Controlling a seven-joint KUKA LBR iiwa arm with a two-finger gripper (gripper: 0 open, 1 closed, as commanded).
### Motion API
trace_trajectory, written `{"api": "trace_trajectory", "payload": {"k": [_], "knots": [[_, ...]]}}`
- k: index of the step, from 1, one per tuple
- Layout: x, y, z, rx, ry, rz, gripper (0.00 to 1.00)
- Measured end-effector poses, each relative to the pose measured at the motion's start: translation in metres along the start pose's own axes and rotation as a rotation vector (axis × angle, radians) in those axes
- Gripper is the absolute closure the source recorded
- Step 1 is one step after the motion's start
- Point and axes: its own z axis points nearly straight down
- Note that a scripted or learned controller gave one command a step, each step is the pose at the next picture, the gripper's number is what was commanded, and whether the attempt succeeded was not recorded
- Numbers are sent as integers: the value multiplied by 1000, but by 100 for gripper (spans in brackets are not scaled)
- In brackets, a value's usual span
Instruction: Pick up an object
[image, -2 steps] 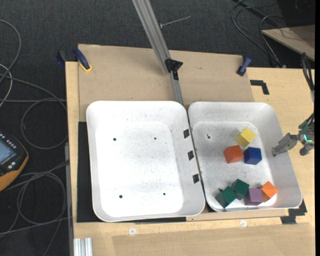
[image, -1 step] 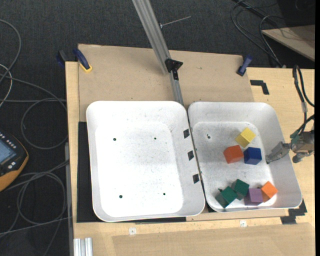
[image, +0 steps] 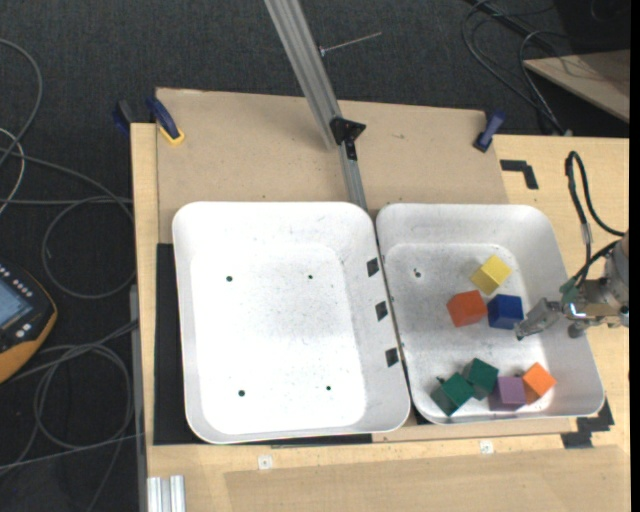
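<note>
- I see the end effector at the right side of the right bin, low over the bin's right wall, reaching in from the right edge of the view.
- I cannot tell from this view whether it is released or clenched; I see nothing gripped in it.
- The blue block is the object closest to it, lying just to its left, about touching the tip.
- Nearest the front rim of the right bin I log a cluster: two dark green blocks side by side, a purple block to their right, and an orange block touching the purple one at the right end.
- Mid-bin, a red-orange block sits just left of the blue block.
- Further back, a yellow block lies tilted, just behind the blue one.
- The back-left part of the right bin floor is bare white.
- The left bin shows a speckled white floor with four small dark dots.
- The two bins meet along a centre seam with small black clips.
- On the tabletop behind the bins, a grey metal bar runs up at a slant, and blue clamps sit at the far corners.
- Cables lie on the dark floor to the left.
</note>
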Motion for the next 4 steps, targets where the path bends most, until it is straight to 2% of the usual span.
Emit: {"api": "trace_trajectory", "payload": {"k": [1, 2, 3, 4], "knots": [[0, -2, 64, 2, 1, 0, 0], [0, 0, 49, -8, -3, -1, 100], [1, 9, -13, -14, -6, -2, 100], [1, 10, -55, -12, -6, -3, 100]]}}
